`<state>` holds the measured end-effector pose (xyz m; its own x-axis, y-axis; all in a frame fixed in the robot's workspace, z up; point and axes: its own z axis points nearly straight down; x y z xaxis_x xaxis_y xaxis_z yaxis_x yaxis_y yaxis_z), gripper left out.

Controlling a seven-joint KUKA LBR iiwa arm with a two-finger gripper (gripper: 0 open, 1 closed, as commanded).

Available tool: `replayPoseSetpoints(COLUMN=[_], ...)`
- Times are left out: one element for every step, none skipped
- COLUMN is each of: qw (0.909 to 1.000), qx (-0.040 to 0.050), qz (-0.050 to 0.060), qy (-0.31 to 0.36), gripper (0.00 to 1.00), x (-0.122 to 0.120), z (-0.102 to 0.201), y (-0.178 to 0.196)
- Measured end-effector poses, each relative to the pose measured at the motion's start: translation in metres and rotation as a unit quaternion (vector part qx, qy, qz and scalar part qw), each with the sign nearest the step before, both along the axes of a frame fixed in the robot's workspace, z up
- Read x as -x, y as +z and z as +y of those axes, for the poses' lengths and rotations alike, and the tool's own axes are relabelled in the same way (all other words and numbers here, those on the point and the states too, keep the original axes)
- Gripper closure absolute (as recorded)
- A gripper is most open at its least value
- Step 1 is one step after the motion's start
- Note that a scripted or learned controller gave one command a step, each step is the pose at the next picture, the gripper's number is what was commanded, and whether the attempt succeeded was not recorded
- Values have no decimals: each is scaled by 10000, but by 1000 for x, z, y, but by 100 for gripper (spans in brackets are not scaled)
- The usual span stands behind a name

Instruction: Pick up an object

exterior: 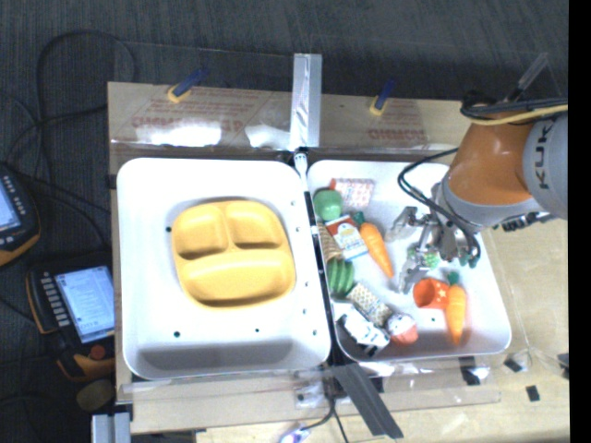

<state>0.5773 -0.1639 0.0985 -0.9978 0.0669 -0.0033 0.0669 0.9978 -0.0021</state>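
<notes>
I see the arm [503,169] reaching in from the right, wrist bent down over the right bin [494,335]. The gripper [423,247] hangs low among the toys with its fingers spread apart, nothing between them. An orange cup [428,293] sits just below its tips, a carrot [375,247] lies just to the left. The yellow tray [235,252] rests in the left bin [138,330].

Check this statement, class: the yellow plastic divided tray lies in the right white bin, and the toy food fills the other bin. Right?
Wrong on one point. The camera view shows the yellow plastic divided tray in the left white bin; the toy food fills the other bin.
</notes>
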Motion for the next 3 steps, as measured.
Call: replayPoseSetpoints(qw=[10000,9965,9858], qx=[43,26,-23], qz=[-53,-28,-39], qy=[36,-840,-1677], gripper=[0,0,0], x=[-18,-26,-28], z=[51,62,65], y=[-8,-9,-9])
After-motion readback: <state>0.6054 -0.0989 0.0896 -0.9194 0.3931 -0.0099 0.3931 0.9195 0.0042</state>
